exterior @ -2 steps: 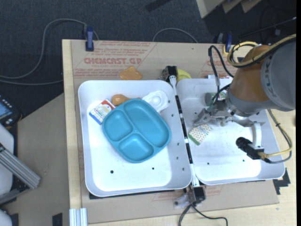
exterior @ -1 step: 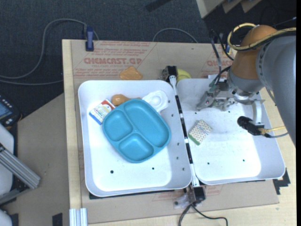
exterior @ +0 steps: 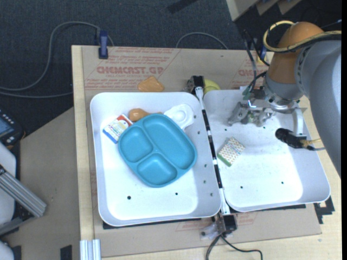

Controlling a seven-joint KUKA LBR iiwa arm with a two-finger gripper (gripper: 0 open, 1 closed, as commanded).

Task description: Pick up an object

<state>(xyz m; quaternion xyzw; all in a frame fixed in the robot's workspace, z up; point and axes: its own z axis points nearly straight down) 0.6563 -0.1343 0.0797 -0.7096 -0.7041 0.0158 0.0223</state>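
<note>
**Desk:** Seen from above: two shallow white plastic bins, side by side on a pale printed board (exterior: 130, 64). Contents of the left bin (exterior: 116, 196)?

**Photographer:** Four items. One blue three-compartment plastic tray (exterior: 157, 149), lying at a slant across the middle. One small white carton with coloured print (exterior: 116, 128), touching the tray's upper-left edge. One small orange rounded piece (exterior: 137, 114), just past the tray's far rim. One white rounded plastic piece (exterior: 180, 115), at the tray's upper-right corner.

**Desk:** And the right bin (exterior: 282, 191)?

**Photographer:** One item: a small flat packet with a pale speckled pattern (exterior: 230, 151), lying tilted near the left wall, close to the divide between the bins.

**Desk:** Position of the two-finger gripper (exterior: 250, 114)?

**Photographer:** Over the far part of the right bin, at the end of the one grey arm (exterior: 325, 75), up and to the right of the packet and apart from it. Open or closed: impossible to tell from this angle.

**Desk:** Outside the bins?

**Photographer:** Three small things on the board past the far rims: one orange lump (exterior: 150, 84), one black piece (exterior: 196, 83), one yellow rounded thing (exterior: 210, 85).
</note>
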